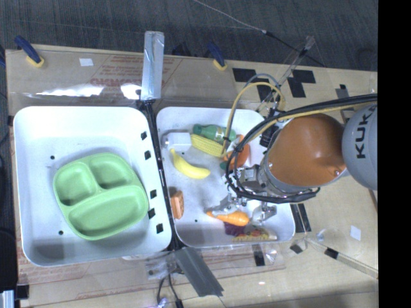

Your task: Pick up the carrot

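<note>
Dark carpet runs behind the bench (77, 271), whose cardboard-coloured top carries two white bins side by side. Far to the left of the tool, the left bin (32, 133) holds a green divided plate (99, 194). Across the divider, the right bin (192, 236) is crowded: a small orange-brown piece (177, 204) lies by its left wall, well to the left of the tool, and a banana (189, 167) sits up and to the left of it. An ear of corn (207, 145) and a green item (209, 131) lie above that, toward the far wall. The carrot (232, 219) rests near the front wall, just below the tool (243, 201), with something dark purple (247, 234) beside it. Whether the tool is spread or pressed together, I cannot tell; cables and the wrist hide it. The orange band (305, 149) of the arm looms just to the right.
</note>
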